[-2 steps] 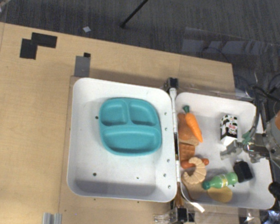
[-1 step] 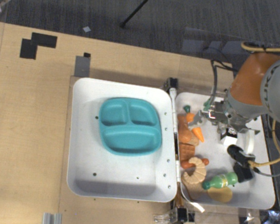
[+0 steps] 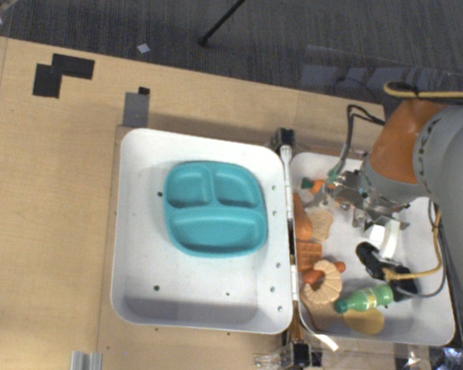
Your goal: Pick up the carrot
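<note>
You see a smooth teal sectioned plate (image 3: 214, 207) in the left white bin (image 3: 130, 293). The tapered orange carrot (image 3: 302, 224) lies along the right bin's (image 3: 436, 327) left wall, at about eight o'clock from the pincer (image 3: 354, 195), near it but apart; whether the pincer is apart or together, you cannot tell

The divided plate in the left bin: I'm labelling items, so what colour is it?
Teal, plain, seen clearly in the camera view: the divided plate.
</note>
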{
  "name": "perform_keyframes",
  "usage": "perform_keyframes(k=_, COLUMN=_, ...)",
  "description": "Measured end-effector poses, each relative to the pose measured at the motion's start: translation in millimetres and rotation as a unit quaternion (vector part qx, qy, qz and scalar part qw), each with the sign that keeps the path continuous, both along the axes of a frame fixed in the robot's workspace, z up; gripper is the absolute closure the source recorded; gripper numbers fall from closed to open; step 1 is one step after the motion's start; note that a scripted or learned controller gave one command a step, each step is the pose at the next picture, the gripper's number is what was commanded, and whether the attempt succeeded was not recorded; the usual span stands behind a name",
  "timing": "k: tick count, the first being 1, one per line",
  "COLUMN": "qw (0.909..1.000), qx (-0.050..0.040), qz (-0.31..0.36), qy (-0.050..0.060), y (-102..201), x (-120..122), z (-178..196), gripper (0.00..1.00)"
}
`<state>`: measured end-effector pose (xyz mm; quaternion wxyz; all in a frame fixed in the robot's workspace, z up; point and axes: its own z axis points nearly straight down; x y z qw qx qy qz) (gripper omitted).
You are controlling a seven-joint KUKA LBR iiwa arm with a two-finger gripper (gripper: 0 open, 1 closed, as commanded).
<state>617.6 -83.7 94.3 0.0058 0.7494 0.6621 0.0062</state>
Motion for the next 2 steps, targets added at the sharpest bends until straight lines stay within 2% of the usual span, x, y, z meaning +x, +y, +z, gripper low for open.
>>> perform_keyframes(k=1, qw=0.9983, qx=0.0061, qz=-0.052, qy=0.025, y=-20.1, x=50.0, z=-2.0, gripper=0.0)
perform_keyframes(k=2, qw=0.9985, qx=0.0058, qz=-0.05, qy=0.022, y=-17.8, x=52.1, z=10.0, gripper=1.0)
